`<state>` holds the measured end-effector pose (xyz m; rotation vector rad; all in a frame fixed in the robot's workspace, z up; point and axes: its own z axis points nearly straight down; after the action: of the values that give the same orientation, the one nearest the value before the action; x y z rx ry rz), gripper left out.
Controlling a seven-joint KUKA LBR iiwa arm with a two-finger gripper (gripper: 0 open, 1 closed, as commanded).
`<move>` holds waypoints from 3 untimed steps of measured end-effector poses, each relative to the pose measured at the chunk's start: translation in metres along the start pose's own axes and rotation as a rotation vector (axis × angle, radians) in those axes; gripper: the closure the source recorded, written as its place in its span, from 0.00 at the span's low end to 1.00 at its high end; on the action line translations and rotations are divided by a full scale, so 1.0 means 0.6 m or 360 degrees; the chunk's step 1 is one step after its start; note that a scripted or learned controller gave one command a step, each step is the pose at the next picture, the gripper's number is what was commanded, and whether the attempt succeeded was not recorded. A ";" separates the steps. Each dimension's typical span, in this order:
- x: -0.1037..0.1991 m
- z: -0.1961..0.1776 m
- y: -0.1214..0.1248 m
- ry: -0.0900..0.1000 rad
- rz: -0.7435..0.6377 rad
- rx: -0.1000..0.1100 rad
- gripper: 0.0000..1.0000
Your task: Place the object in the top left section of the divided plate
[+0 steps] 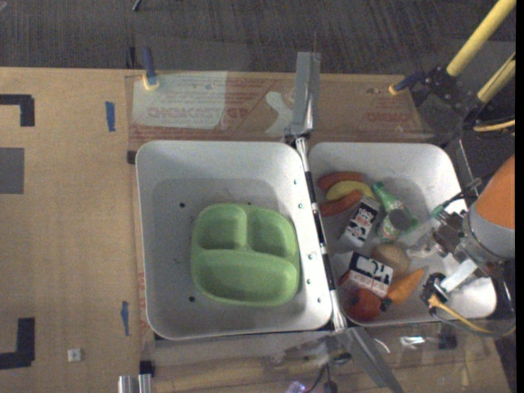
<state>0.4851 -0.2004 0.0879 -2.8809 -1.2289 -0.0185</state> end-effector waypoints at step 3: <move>0.358 -0.382 -0.127 -0.0020 0.0875 -0.0013 0.00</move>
<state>0.5773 0.0042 0.3205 -3.1157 -0.4022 -0.0013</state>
